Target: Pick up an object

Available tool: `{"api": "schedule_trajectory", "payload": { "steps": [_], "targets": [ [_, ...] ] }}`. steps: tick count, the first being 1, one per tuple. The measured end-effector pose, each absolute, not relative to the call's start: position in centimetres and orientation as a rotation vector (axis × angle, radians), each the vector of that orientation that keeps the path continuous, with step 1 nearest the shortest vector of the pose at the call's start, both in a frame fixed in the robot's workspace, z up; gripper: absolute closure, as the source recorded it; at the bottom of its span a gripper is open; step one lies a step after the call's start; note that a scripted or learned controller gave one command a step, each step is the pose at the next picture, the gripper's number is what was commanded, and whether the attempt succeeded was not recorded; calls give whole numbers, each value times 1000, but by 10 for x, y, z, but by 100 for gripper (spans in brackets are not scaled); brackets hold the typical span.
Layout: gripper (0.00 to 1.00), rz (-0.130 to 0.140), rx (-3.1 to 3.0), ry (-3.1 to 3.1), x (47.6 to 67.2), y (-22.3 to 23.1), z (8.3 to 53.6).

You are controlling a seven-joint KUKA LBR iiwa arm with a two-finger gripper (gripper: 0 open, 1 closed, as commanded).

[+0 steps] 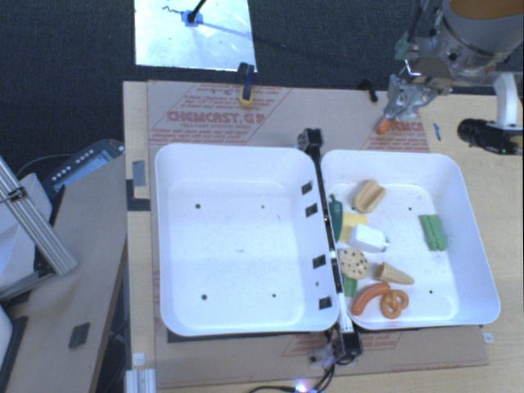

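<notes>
My gripper (391,118) hangs high over the far rim of the right bin (471,244), near the view's top right. A small orange piece (382,126) shows between its fingertips, lifted off the bin. In the right bin lie a bread roll (368,195), a yellow block (354,222), a white block (369,238), a cookie (353,263), a tan wedge (395,274), a red sausage (370,297), a pretzel (394,303) and a green ridged piece (433,232).
The left bin (164,244) sits beside the right one, with a black divider strip (321,219) between them. A dark green pepper (335,211) lies against that strip. A yellow-and-blue clamp (246,84) stands behind the left bin.
</notes>
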State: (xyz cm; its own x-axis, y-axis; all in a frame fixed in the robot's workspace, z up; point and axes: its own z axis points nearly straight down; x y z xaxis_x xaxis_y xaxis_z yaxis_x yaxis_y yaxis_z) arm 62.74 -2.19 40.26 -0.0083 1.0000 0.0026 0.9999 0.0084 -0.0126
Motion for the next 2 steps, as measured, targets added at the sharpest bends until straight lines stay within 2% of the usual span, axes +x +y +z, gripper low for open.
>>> {"api": "schedule_trajectory", "payload": {
  "steps": [1,2],
  "targets": [
    [100,-16,-2210,-2240,670,69,470],
    [100,18,-2198,-2226,617,150,308]
  ]
}}
